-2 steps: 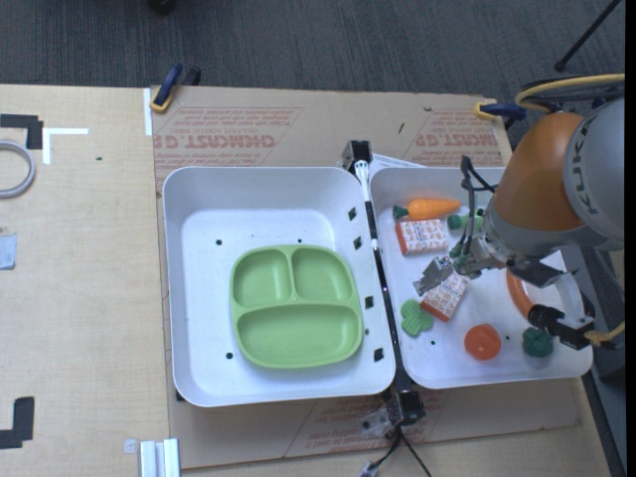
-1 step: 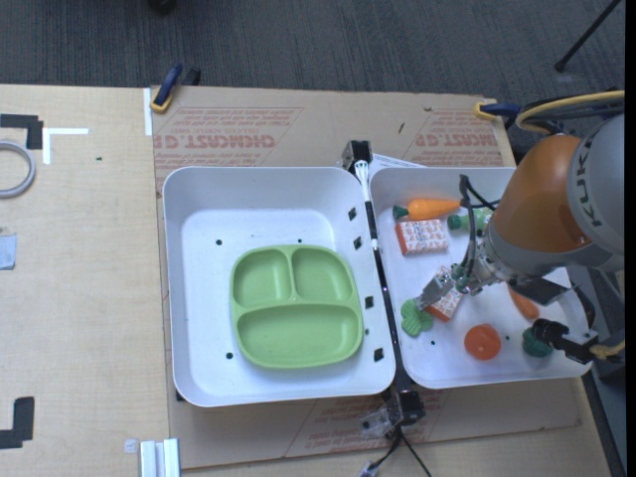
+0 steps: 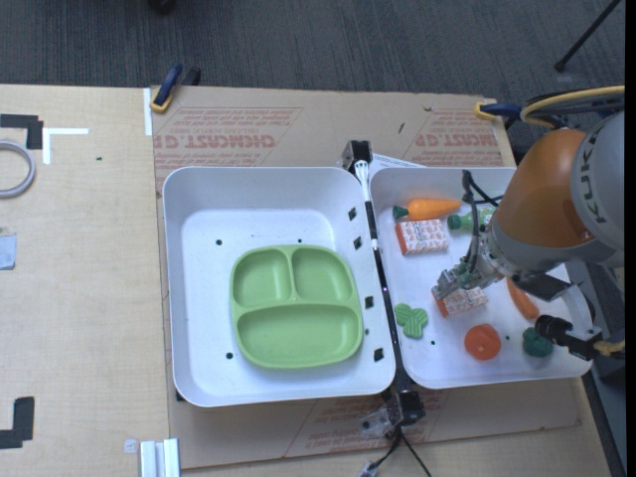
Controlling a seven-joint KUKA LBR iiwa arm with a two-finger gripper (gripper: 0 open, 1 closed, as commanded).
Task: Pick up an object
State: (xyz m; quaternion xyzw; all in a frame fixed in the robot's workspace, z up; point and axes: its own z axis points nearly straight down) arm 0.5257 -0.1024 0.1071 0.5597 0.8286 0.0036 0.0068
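Right on top of the small red-and-white box (image 3: 465, 304) is where the gripper (image 3: 455, 284) is seen, low in the right bin (image 3: 497, 378). So that box is probably the thing being gone for. Whether the gripper is spread or closed can't be told from this slant, since the wrist and the orange band get in the way. No lift can be claimed yet either, as the box looks to be sitting on the bin floor.

A few tips for doing this step well, judged from the layout:

- The grip should be centred across the box's narrow sides, not caught on a corner, or it'll likely be squirted out sideways.
- Neighbours should be watched. A green leafy toy (image 3: 410, 318) lies just to the left of the box and a round orange piece (image 3: 483, 342) sits just below it. An orange-red piece (image 3: 523, 299) lies close on its right, partly tucked under the arm. A clumsy close could get any of them nudged or pinched along.
- A larger red-and-white box (image 3: 421, 236) and a carrot (image 3: 433, 208) are farther up from the small box and shouldn't be a problem.
- The lift is best done straight up and slowly, so a weak hold is noticed early.

The green plate (image 3: 296, 306), well to the left of the box in the other bin, can be ignored.
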